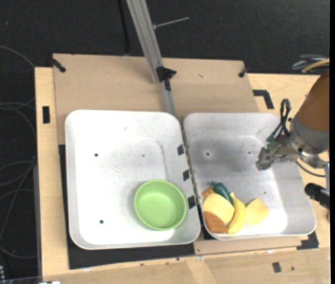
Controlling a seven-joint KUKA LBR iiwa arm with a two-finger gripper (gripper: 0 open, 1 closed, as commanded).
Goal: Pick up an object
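A pile of toy food lies in the right bin at its front edge: a yellow banana, a yellow-and-brown rounded piece, a pale yellow lump and a green stalk-like piece. A green bowl sits in the left bin near its front right corner. My gripper hangs over the right side of the right bin, behind and to the right of the food pile, apart from it.
A slanted metal pole rises from behind the bins. The bench's brown board runs around both bins. Dark cables hang by the arm's wrist at the right.
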